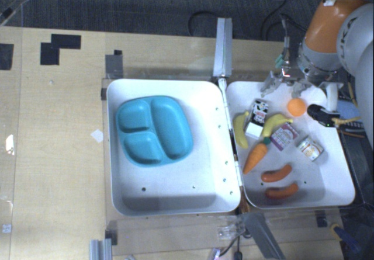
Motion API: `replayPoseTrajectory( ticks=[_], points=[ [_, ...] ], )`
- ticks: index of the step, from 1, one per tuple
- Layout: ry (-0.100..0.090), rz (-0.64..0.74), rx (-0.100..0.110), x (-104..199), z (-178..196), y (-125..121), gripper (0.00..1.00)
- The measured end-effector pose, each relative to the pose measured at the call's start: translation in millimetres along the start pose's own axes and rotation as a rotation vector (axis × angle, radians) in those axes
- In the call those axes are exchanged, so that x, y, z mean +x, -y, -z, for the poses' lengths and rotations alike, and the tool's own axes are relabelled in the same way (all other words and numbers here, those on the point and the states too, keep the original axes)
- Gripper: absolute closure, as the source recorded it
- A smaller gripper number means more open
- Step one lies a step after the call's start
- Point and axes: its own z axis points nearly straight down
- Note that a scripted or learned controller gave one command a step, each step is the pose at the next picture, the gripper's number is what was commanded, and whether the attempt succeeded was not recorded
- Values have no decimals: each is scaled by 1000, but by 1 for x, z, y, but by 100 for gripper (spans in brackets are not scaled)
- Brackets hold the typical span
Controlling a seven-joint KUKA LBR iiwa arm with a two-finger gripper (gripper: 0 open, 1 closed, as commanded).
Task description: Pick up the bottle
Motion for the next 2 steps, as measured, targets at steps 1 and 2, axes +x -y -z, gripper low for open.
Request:
replayPoseTrajectory(
  ticks=[1,2],
  points=[
    [-2,-242,5,31,12,142,0],
    [0,-218,2,-7,115,96,0]
  ],
)
